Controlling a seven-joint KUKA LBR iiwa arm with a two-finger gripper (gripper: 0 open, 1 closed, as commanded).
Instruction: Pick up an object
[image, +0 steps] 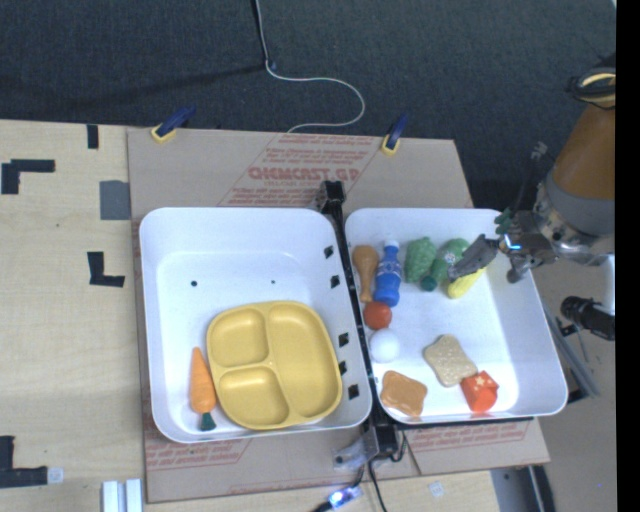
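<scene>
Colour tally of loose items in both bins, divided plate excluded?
Orange: 4, carrot, bottle-shaped piece, ball, bun
Green: 2
Blue: 1, bottle
Yellow: 1
White: 1, ball
Tan: 1, bread slice
Red: 1
Total: 11

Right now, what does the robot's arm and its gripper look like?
The arm is grey with an orange-brown band above the wrist. A metallic wrist block carries the dark grey gripper, and a small blue light glows on the block.
</scene>
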